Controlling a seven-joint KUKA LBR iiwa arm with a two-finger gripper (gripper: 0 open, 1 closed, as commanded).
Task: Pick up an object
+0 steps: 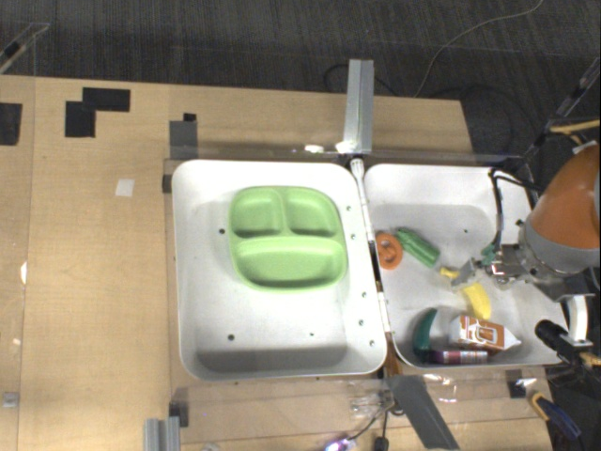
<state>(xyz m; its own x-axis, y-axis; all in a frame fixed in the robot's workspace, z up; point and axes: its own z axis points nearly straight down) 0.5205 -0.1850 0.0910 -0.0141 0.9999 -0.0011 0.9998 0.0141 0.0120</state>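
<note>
i'm bringing the gripper (pixel 486 269) in from the right of the frame toward the yellow piece (pixel 477 299) in the right bin (pixel 427 191), though i cannot tell its grip state, so i'm aiming to centre straight over the piece before descending.

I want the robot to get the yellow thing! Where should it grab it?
Probably across the middle of the yellow thing, from straight above. It looks long and narrow and lies flat and slanted on the right bin's floor, so its long sides are free. The hand is just above it.
</note>
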